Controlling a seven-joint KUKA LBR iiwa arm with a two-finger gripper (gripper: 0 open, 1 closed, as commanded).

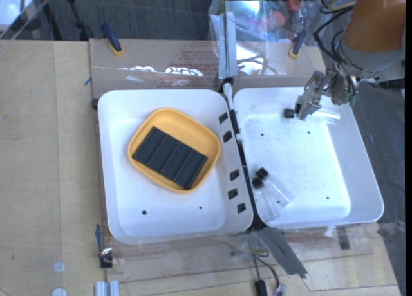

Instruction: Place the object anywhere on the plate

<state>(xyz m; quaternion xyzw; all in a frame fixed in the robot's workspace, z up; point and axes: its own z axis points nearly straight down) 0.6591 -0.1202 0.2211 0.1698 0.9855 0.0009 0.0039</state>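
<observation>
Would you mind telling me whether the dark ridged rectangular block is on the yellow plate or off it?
On it: the dark ridged rectangular block lies flat inside the yellow plate, in the left white bin.

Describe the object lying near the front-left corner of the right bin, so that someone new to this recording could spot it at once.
Start at the right white bin, then go to its front-left part beside the divider between the bins. There lies a small clear tube with a black cap, its cap end toward the divider. The yellow plate with its dark ribbed slab sits in the other bin.
</observation>
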